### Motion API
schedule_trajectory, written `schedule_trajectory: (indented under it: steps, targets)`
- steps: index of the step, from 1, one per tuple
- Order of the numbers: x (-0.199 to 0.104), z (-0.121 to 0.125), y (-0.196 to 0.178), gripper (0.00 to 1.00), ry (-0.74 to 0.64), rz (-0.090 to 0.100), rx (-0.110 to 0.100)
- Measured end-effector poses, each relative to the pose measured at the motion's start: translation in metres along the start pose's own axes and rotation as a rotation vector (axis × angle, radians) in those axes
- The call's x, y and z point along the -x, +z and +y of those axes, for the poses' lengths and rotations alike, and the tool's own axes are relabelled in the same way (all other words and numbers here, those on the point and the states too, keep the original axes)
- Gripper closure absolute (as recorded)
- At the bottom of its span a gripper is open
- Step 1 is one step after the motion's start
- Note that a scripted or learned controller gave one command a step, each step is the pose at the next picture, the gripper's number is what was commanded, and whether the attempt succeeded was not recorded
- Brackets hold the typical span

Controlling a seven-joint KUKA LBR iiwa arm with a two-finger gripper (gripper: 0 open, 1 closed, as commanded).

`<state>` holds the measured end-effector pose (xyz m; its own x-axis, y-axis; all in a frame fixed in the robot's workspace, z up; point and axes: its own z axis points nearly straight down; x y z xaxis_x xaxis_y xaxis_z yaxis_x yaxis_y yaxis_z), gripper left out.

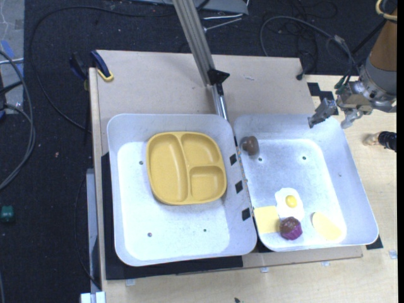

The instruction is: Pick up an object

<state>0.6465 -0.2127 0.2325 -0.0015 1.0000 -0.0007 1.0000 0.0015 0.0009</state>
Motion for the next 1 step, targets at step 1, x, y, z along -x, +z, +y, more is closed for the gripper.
schedule_trajectory:
  steps: [1]
  targets:
    - [-0.0064,0.0004,0.0629,0.00,-0.002,0.002,-0.006]
